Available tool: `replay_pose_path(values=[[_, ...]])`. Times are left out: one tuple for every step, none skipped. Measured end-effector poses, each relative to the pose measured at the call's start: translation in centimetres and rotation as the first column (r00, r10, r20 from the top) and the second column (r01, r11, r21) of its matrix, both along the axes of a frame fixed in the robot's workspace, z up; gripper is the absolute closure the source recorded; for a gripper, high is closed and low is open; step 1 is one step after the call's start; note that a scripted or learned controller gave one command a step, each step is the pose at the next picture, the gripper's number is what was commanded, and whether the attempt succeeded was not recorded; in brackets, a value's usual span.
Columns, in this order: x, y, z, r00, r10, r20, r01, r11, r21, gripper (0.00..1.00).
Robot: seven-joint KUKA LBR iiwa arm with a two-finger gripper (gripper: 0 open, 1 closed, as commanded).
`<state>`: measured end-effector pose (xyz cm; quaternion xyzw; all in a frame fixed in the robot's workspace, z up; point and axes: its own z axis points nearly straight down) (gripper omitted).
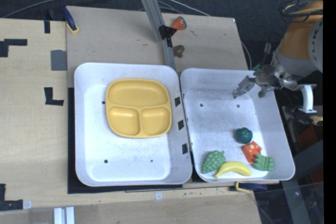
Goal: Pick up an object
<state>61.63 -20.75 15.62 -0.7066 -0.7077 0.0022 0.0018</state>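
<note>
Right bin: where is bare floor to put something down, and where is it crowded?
In the right bin, the floor is bare between the gripper and the toys. The near end is crowded: green ball, orange piece, grapes, banana.

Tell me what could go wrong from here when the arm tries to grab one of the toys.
1. The toys are bunched in the near corner of the right bin: the banana touches the grapes, so a grasp may catch two or knock them apart.
2. They sit close to the bin wall, which could block a finger.
3. The gripper hangs near the bin's far end, away from the green ball, so a descent here likely closes on nothing.
</note>
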Motion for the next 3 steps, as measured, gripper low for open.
replay_pose_path(values=[[0.2,0.0,-4.4,1.000,0.001,0.001,-0.001,1.000,0.000,0.00],[0.2,0.1,-6.9,1.000,0.002,0.003,-0.002,1.000,-0.001,0.00],[0.2,0.2,-5.8,1.000,0.003,0.004,-0.003,1.000,-0.001,1.00]])
